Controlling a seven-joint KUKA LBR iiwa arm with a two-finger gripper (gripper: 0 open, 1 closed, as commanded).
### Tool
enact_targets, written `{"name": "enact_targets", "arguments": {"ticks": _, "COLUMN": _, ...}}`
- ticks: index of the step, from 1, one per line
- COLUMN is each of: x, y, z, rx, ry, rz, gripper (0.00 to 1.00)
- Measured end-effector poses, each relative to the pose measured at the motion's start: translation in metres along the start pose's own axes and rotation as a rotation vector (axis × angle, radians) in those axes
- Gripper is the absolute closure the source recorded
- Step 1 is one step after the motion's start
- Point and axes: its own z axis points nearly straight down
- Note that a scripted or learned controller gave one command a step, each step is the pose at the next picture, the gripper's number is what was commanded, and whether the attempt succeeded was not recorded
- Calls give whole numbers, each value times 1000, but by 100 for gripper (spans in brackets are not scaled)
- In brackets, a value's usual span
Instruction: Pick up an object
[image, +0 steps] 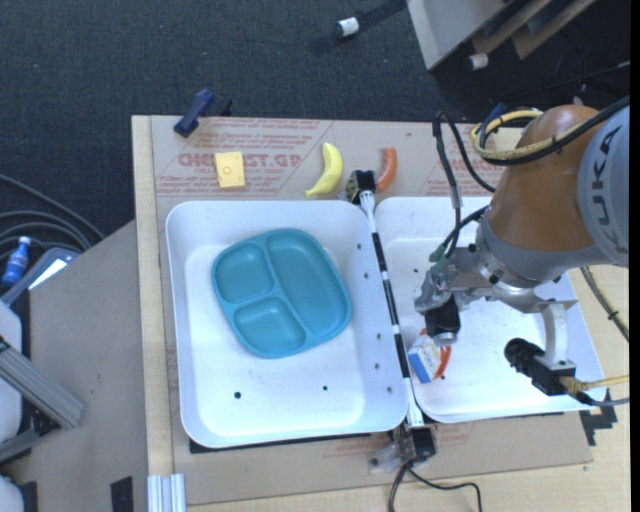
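My gripper (436, 303) hangs low over the left part of the right bin (500, 400), close to the divider between the bins. A small dark piece (441, 322) sits right under its tip; whether it is held or part of the tool is unclear. Just below it lies a small blue, white and red object (430, 361) on the bin floor, near the gripper but apart from it. In the left bin (190, 330) rests a blue divided plate (280, 291), well away from the gripper.
Behind the bins, on the cardboard, lie a yellow banana (325, 171), an orange piece (386, 168), a yellow block (230, 171) and a blue object (195, 112). The arm's orange-banded body (550, 200) covers much of the right bin.
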Motion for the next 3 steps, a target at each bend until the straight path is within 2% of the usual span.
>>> {"name": "enact_targets", "arguments": {"ticks": 1, "x": 6, "y": 29, "z": -23, "rx": -3, "ry": -1, "rz": -1, "gripper": 100}}
{"name": "enact_targets", "arguments": {"ticks": 2, "x": 27, "y": -13, "z": -46, "rx": 1, "ry": 1, "rz": -2, "gripper": 100}}
{"name": "enact_targets", "arguments": {"ticks": 3, "x": 14, "y": 21, "z": -35, "rx": -4, "ry": -1, "rz": 1, "gripper": 100}}
